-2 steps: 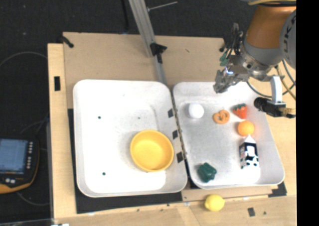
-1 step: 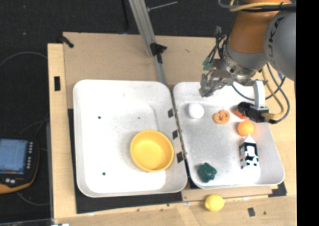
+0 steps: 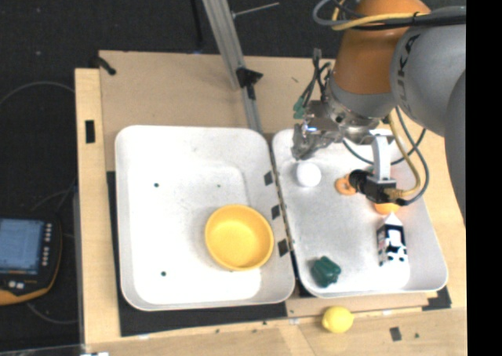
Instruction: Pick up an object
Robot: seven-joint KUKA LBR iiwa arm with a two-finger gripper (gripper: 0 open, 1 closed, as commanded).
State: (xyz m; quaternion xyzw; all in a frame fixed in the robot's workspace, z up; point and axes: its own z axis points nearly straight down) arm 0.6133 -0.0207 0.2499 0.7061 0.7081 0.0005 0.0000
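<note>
Your gripper (image 3: 307, 141) hangs over the far-left corner of the right bin (image 3: 427, 248), just above the white ball (image 3: 307, 175); whether it is open or closed you cannot tell from this slant. The ball looks likely to roll away from any off-centre touch, and the bin wall beside it leaves little room.

- The two bins (image 3: 180, 150) are white, the left one faintly speckled with dark dots.
- The bowl (image 3: 238, 237) is yellow.
- The ball (image 3: 307, 175) is white.
- The small block (image 3: 325, 270) is dark green.
- The carton (image 3: 391, 243) is black-and-white patched, with an orange top.
- The lemon-like piece (image 3: 337, 319) is yellow.
- The arm (image 3: 376, 41) is grey with an orange band.
- The bench (image 3: 157, 92) is tan.
</note>
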